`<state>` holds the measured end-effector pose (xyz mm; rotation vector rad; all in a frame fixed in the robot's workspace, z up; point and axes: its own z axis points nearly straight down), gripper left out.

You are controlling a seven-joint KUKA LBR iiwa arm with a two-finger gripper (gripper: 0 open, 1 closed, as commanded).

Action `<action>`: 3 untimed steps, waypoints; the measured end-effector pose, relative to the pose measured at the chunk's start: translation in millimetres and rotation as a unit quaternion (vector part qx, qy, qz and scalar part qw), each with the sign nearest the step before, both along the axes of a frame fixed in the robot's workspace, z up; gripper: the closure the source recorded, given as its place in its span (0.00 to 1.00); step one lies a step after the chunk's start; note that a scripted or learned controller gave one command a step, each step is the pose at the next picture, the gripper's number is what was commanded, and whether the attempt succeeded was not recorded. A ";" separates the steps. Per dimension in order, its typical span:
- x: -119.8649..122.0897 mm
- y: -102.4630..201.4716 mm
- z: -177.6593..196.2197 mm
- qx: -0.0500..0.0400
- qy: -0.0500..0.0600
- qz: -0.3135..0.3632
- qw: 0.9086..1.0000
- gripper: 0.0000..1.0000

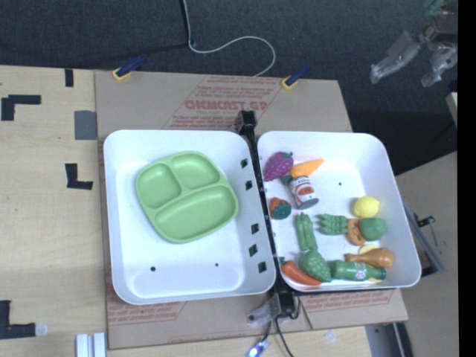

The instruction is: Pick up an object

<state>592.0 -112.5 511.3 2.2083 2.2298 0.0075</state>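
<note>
The two-finger gripper (413,59) hangs high at the upper right, well apart from both bins, fingers spread wide and nothing between them. By my read this is the very start: no object chosen, no descent begun, so the next move calls for swinging in over the right bin and dropping onto one piece with room around it.

Left to right now. The left shallow white bin (126,270) carries a light green plastic divided plate (187,196), lying flat. The right shallow white bin (375,155) holds the crowd of toy food: a purple grape bunch (278,165) near the divider, an orange carrot (308,166) beside it, a small red-labelled can (303,191), a green corn cob (304,233), and a yellow lemon (366,207) toward the right wall, sitting fairly clear, a fair candidate.
</note>
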 end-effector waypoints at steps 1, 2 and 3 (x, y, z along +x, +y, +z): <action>-33.7 92.8 25.7 0.001 0.001 0.001 1.000 0.00; -109.4 183.6 23.5 0.000 0.004 0.002 1.000 0.00; -105.7 178.9 32.9 -0.001 0.004 -0.003 1.000 1.00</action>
